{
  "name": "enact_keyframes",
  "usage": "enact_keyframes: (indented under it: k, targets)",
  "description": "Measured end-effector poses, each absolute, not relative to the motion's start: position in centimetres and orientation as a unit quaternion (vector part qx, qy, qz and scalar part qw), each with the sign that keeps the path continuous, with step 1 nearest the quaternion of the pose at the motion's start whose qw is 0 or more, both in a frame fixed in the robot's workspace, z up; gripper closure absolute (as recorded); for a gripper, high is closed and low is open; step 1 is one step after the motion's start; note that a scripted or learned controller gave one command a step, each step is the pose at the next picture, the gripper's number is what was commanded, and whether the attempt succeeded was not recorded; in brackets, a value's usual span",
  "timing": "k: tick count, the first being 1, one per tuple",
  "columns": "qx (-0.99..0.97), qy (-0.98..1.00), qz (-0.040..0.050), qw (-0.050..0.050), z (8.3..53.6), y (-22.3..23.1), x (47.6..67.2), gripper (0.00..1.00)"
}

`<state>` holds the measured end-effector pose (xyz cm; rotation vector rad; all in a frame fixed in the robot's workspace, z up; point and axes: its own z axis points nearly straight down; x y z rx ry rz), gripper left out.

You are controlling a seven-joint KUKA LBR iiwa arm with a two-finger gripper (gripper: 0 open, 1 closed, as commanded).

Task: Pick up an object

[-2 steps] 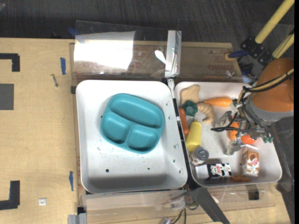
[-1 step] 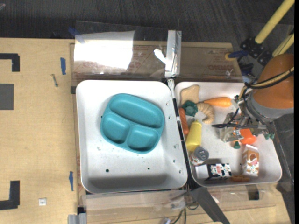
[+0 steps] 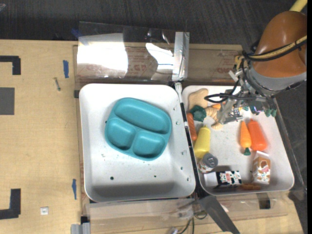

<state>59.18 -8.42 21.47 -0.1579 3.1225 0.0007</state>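
Leftward, teal plate [image 3: 138, 127] in white bin [image 3: 92, 169].

Left white bin [image 3: 92, 169], well to the left of the gripper [image 3: 229, 112], holding a teal three-compartment plate [image 3: 138, 126] that lies flat near its centre. Clear plastic sheet [image 3: 126, 57], behind that bin and up-left of the gripper. Cardboard bench top [image 3: 39, 130], farthest left, with black tape marks [image 3: 13, 65] and blue tape strips [image 3: 66, 68].
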Motion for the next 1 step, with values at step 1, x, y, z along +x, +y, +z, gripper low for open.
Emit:
enact_keyframes:
  k: [1]
  targets:
    - [-0.041, 0.999, 0.0004, 0.005, 22.78, -6.42, 63.6, 1.0]
